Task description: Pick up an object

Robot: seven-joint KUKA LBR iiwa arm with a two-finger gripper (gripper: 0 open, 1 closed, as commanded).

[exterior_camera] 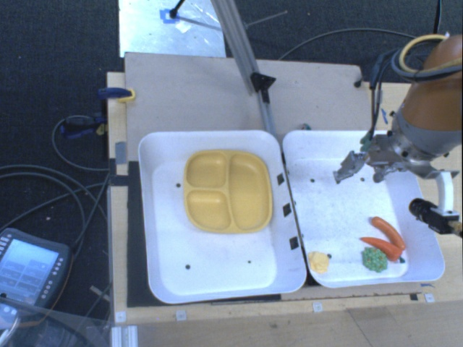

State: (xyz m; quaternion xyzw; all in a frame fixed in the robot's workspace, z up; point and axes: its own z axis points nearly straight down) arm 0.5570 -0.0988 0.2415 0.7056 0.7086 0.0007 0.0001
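Where the right bin (340,215) narrows, two orange carrots (385,237) cross.

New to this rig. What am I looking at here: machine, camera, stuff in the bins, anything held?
One fixed camera looks down at a slant on a bench with two white bins. The grey-and-orange arm reaches in from the right; its gripper hangs over the right bin with nothing visible between the fingers. The left bin holds a yellow divided plate. Near the right bin's front edge lie two orange carrots, a green broccoli piece and a small yellow item. All sit apart from the gripper.
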